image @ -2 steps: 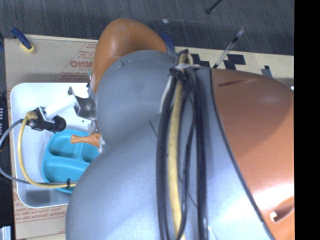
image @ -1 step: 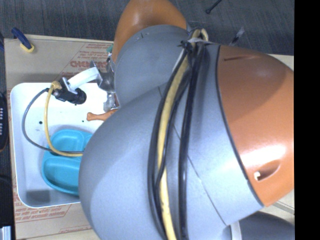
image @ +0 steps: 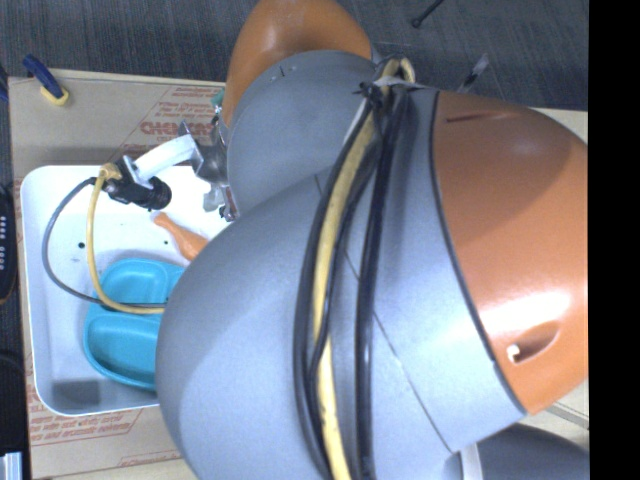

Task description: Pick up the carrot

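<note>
One white bin shows at the left of the counter, and most of what matters sits inside it. Low in that bin lie two blue, dish-like pieces, one overlapping the other, with a yellow and black cable looping over them. Just right of those, the carrot lies on the bin floor, a small orange shape whose right end disappears under the arm. Above it hangs the gripper, a white and metal assembly close over the carrot's upper side. From where I stand the arm's grey bulk and orange band cover nearly everything further right.

By my reading the pick is not yet done: the carrot rests in the bin and nothing shows it lifted. Closing on it and raising it are both left. Whether the fingers are spread or pressed together I cannot tell, nor whether they touch the carrot.
</note>
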You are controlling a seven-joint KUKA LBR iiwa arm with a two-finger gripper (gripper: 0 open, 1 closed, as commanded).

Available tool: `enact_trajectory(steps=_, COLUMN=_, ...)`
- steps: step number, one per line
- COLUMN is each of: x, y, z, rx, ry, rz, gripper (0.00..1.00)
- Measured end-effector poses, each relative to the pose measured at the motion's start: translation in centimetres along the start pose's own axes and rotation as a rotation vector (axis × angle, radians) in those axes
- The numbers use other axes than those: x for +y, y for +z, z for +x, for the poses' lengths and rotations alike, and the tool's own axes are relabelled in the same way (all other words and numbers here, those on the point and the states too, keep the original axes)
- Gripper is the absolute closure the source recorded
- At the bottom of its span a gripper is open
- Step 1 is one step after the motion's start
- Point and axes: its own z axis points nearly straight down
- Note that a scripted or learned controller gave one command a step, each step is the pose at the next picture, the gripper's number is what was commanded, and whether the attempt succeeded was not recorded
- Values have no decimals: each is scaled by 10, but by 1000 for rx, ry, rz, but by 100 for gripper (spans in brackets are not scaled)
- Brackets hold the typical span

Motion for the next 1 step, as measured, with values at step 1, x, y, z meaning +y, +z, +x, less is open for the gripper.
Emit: enact_trajectory(steps=1, x=-5, y=108, z=-82, rx=-9, ry=-114, rz=4, gripper=0)
